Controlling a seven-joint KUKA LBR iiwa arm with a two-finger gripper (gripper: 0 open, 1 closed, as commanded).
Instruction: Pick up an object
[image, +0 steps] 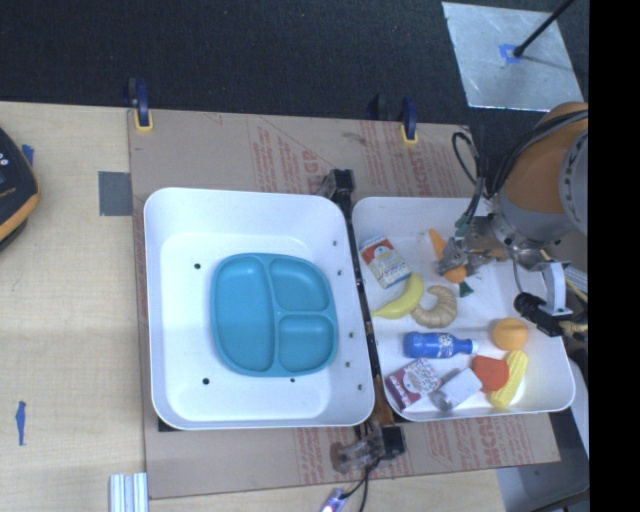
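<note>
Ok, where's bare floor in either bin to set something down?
Left bin: a bare white strip all round the blue tray, widest at the near and far walls. Right bin: crowded; small gaps only, between banana and blue bottle.

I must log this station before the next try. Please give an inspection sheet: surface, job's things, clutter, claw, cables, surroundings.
Surface: bench with brown board, two white bins side by side.
Job's things: right bin holds banana, croissant, blue bottle, orange fruit, small carton, other toys.
Clutter: blue divided tray in left bin.
Claw: claw low over right bin's upper part, near an orange piece; grip unclear.
Cables: black cable at the arm.
Surroundings: blue clamps on board edge; dark floor.
</note>
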